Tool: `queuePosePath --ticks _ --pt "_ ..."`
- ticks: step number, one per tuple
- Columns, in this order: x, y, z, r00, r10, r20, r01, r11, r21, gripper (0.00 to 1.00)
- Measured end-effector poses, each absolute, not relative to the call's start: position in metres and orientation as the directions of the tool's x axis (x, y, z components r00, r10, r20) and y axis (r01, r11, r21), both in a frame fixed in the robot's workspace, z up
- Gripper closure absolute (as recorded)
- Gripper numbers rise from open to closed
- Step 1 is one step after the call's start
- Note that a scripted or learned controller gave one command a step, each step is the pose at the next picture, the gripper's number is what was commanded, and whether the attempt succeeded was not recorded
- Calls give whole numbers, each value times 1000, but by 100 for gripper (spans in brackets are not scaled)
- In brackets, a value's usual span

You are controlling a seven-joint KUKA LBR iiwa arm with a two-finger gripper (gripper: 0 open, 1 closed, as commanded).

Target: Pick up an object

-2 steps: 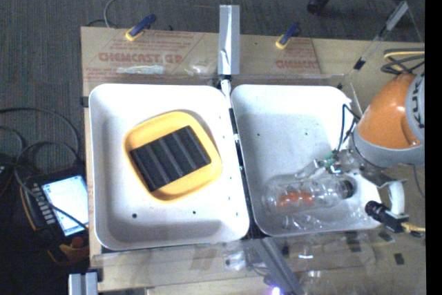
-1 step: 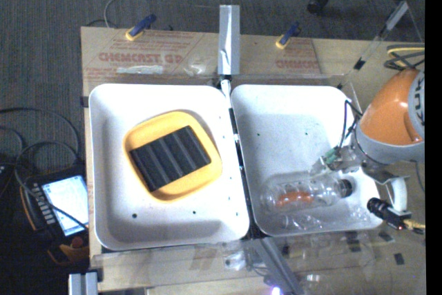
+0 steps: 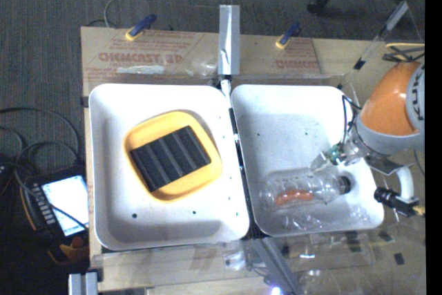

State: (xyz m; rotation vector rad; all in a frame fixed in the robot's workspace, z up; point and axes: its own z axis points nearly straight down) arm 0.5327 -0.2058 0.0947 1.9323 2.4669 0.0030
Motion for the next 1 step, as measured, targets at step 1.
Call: queuePosePath --ticks 1 --pt "517 -116 175 -352 936 1 936 352 0 100"
